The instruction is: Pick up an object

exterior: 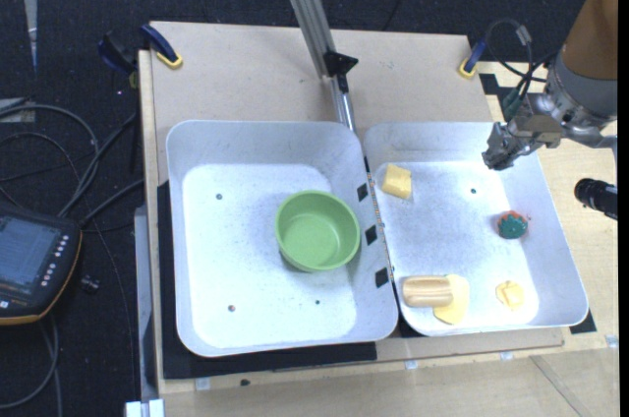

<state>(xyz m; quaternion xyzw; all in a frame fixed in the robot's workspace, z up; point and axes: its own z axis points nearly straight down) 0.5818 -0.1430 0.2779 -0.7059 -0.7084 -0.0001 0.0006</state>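
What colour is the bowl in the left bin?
Green; the bowl shows best in the camera view.

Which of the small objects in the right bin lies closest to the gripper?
The teal ball, below the gripper near the bin's right side; the yellow pieces lie farther away.

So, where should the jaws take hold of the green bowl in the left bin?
Probably on the rim of the green bowl, coming straight down from above. It stands upright and open, so one jaw can go inside and one outside the thin wall; the body looks too wide to span.
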